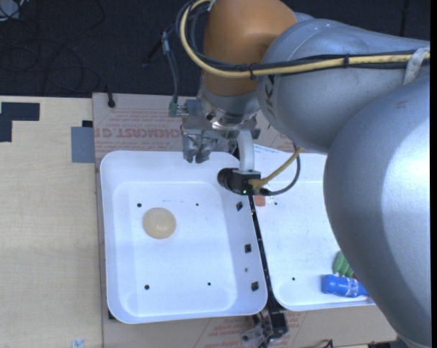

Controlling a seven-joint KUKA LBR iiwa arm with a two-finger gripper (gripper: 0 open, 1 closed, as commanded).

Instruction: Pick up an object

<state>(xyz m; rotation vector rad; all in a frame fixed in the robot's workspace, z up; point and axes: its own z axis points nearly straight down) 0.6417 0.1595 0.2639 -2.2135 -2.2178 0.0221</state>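
so the gripper (197, 151) hangs over the left bin's (117, 194) top rim, can't tell what state it's in, and the pale round puck (159, 223) sits lower-left of it on the bin floor.

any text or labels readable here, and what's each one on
Red print on the cardboard sheet behind the left bin: appears upside down or mirrored, too blurred to read for certain.
More red print on the cardboard's front edge: too small to read.
Blue item in the right bin: no legible label.
Round tan object in the left bin: no marking.
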